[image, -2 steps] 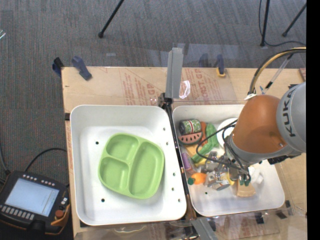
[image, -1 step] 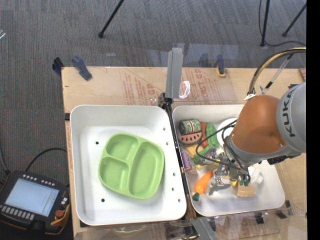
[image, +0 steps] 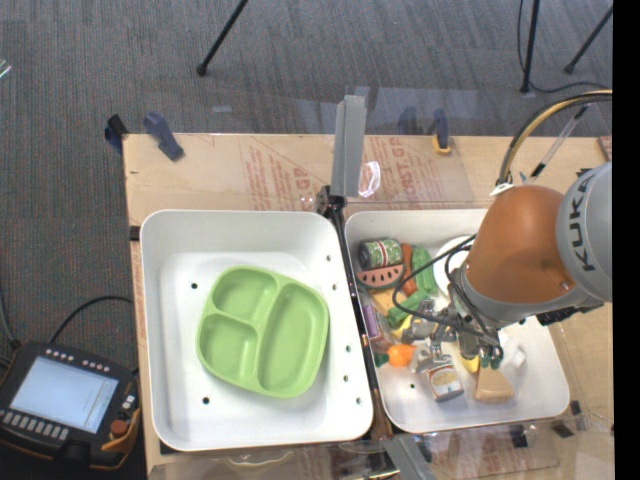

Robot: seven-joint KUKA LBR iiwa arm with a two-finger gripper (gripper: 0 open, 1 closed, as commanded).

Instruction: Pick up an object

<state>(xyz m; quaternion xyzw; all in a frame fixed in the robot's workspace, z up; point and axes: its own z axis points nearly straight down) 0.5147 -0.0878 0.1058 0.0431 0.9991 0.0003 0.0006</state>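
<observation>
Green divided plate [image: 264, 329] is seen lying in the left bin [image: 160, 268]. Small objects [image: 400, 298] are piled in the right bin [image: 545, 393], over which the gripper [image: 452, 340] is lowered; its state cannot be told.

Two bins side by side on bench [image: 230, 173]. Left bin [image: 170, 238] holds a three-compartment plate [image: 264, 330], lying flat near its middle. Right bin [image: 545, 393] holds a clutter: can [image: 380, 253] on its side at the back left, small ball [image: 400, 355] in front of it, wedge block [image: 493, 385] at front right, small carton [image: 444, 382] just left of the wedge. Arm [image: 525, 253] hangs over right bin, gripper [image: 450, 340] above the clutter. Pendant [image: 65, 398] on floor left of bench
</observation>
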